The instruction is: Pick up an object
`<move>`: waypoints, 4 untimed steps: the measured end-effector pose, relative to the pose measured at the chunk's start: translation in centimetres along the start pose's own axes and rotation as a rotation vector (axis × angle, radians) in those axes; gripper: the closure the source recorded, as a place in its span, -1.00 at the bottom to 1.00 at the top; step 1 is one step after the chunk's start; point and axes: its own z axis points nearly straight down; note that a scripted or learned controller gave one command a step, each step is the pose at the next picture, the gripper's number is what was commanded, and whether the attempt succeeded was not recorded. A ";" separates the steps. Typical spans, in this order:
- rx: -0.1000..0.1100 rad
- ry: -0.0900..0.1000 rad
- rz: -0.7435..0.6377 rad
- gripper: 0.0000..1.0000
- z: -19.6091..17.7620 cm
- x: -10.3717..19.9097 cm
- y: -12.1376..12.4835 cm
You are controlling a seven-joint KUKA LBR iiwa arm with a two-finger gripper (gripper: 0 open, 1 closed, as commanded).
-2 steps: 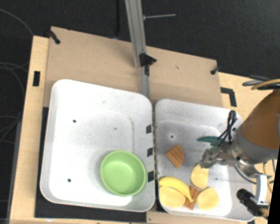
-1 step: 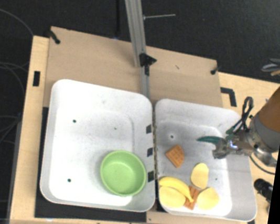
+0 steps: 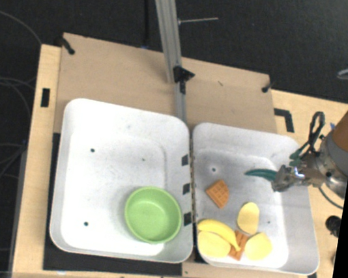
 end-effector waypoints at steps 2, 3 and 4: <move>0.004 0.003 -0.005 1.00 -1.2 12.1 0.5; 0.004 0.002 -0.003 1.00 -0.9 17.0 1.6; 0.005 0.002 -0.003 1.00 -0.3 22.6 0.6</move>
